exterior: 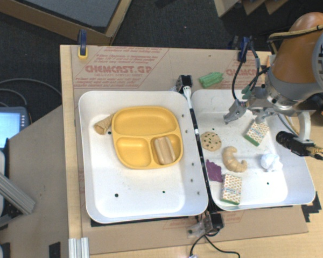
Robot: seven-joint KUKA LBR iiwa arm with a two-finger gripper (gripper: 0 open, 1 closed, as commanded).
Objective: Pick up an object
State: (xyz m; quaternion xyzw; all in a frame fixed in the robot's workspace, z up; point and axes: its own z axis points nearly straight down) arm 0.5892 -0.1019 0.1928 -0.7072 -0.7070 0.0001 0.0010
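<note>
**Mia:** Where is the claw [246,112]?

**Ben:** It hangs over the far part of the right bin [290,192]. One grey finger points left and one points down by the green and white packet [257,133]. They are spread apart, and I see nothing between them.

**Mia:** What could it pick up?

**Ben:** The packet sits just beside the claw. A round cookie [210,141] lies near the bin's left wall. A croissant [234,159] is in the middle, next to a purple piece [213,171]. A second packet [232,188] lies at the near edge. A white crumpled thing [269,161] is on the right.

**Mia:** And the left bin [140,203]?

**Ben:** It has a yellow tray [145,123]. A bread roll [163,149] sits in one small part. A tan cone [103,125] touches the tray's left side. A green thing [210,80] lies on the worktop [124,69] behind the bins.
</note>
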